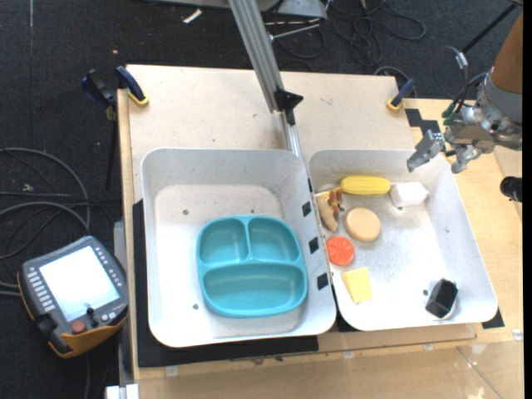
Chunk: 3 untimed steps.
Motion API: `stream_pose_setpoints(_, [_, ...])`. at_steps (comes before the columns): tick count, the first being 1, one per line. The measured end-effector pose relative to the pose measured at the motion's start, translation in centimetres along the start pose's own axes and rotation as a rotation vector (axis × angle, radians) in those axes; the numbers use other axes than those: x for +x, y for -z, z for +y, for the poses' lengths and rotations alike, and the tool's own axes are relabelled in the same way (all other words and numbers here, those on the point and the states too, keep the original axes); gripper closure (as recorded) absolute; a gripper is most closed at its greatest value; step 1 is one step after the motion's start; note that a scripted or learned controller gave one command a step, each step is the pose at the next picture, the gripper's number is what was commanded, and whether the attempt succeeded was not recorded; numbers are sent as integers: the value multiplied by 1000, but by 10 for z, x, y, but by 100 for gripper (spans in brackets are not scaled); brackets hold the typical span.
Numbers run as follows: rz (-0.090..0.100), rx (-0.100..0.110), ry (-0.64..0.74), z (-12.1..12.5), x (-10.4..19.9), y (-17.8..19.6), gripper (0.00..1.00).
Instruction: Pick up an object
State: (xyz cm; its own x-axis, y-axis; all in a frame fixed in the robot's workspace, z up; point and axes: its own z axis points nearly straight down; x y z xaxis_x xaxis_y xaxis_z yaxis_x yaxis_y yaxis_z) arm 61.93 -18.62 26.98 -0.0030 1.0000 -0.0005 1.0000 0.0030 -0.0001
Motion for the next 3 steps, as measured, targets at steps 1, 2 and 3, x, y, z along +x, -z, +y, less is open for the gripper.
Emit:
stream_pose_setpoints(1, [0,0,0,0,0,0,0])
stream_pose_setpoints(2, [0,4,-2,2,0,-43,0])
stream_pose_setpoints(3, [1,5,0,5,10,-97,0])
